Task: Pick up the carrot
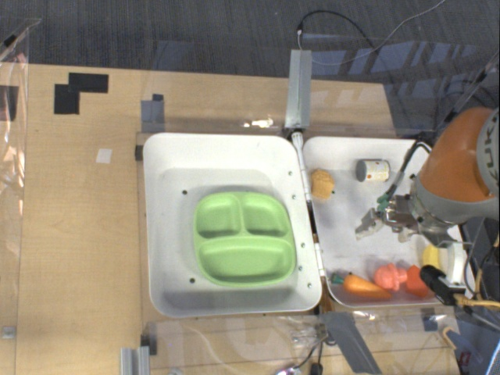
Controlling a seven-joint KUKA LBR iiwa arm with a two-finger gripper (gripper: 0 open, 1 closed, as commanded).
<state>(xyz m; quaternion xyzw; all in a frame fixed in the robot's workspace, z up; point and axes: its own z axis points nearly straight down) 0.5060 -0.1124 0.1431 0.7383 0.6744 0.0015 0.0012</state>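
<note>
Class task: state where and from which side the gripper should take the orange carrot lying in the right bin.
Grip the orange carrot across its thicker middle, coming from above: it lies flat along the right white bin's near wall, so side approaches look blocked, likely.

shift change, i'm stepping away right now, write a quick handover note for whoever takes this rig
Gripper: over the middle of the right bin, nothing visibly between its fingers.
Carrot: lying at the right bin's near edge, left of a pink toy, apart from the gripper.
Also in that bin: a tan piece and a small grey can. Green divided plate sits in the left bin.
Done: nothing yet. Left: reach the carrot, grasp, lift.
</note>
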